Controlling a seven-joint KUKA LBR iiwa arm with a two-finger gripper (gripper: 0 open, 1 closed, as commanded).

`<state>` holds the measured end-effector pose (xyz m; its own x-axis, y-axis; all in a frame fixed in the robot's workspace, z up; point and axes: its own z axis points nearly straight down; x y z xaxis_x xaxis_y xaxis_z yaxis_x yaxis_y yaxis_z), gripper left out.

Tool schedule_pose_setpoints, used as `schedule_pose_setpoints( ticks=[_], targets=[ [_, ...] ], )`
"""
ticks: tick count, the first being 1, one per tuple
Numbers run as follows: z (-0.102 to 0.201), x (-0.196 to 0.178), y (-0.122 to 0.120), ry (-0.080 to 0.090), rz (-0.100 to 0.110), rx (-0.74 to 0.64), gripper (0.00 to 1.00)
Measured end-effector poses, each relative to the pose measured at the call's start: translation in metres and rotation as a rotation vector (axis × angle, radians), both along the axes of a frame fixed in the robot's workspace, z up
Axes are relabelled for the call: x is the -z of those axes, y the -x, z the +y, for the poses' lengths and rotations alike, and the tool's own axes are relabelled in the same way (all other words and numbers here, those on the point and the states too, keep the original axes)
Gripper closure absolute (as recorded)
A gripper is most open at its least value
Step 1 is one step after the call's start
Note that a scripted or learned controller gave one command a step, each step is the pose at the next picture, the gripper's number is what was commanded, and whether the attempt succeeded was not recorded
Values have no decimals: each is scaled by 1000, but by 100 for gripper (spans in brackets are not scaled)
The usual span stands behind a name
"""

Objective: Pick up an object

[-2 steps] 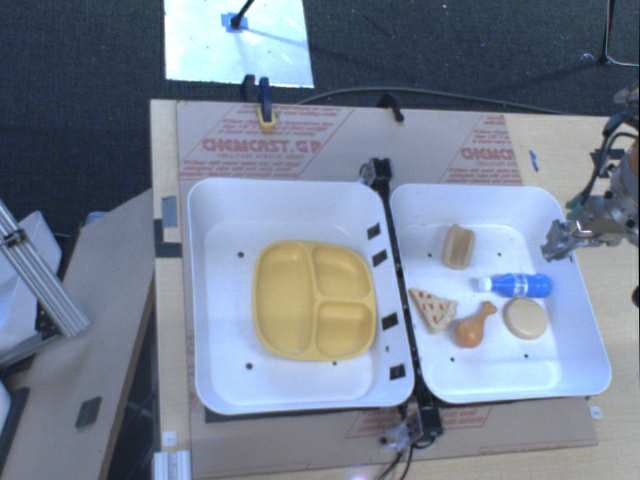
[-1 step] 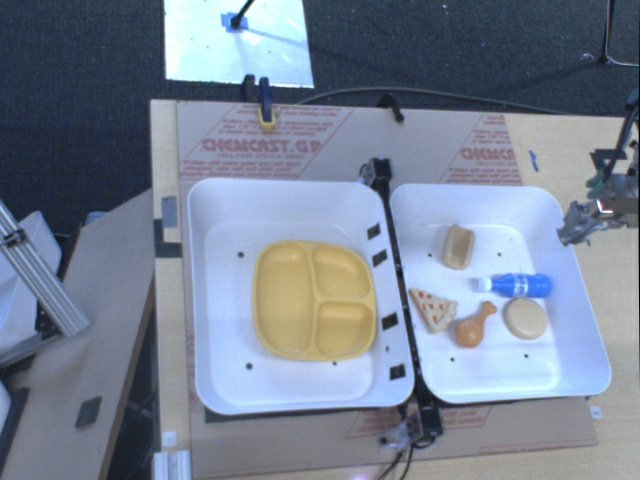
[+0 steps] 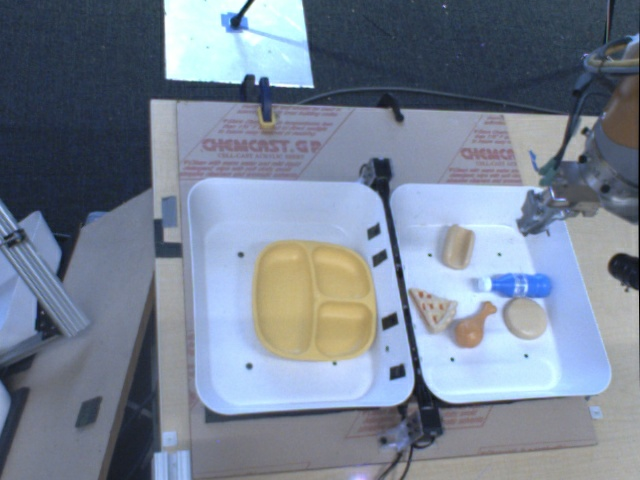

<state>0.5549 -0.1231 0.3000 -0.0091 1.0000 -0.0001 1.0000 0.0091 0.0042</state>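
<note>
The right bin (image 3: 560, 368) holds several toy foods: a tan bread roll (image 3: 458, 246), a blue bottle (image 3: 516, 285) lying on its side, a pizza slice (image 3: 432, 309), an orange drumstick (image 3: 474, 326) and a round beige bun (image 3: 525, 319). My gripper (image 3: 537, 213) hangs over the bin's far right corner, above and to the right of the bread roll, apart from all the objects. Nothing shows between its fingertips.
The left bin (image 3: 215, 268) bears a yellow divided plate (image 3: 313, 299). A black clip strip (image 3: 388, 268) joins the two bins. The arm's grey body (image 3: 615, 158) comes in from the right edge.
</note>
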Motion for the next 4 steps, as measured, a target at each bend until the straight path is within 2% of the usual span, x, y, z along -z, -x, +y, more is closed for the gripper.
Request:
schedule_pose_setpoints(
  ticks=[2,3,4],
  targets=[
    [111,10,-10,-1,2,1,100],
    [150,25,-19,-1,3,1,100],
    [204,29,-31,-1,1,1,100]
  ],
)
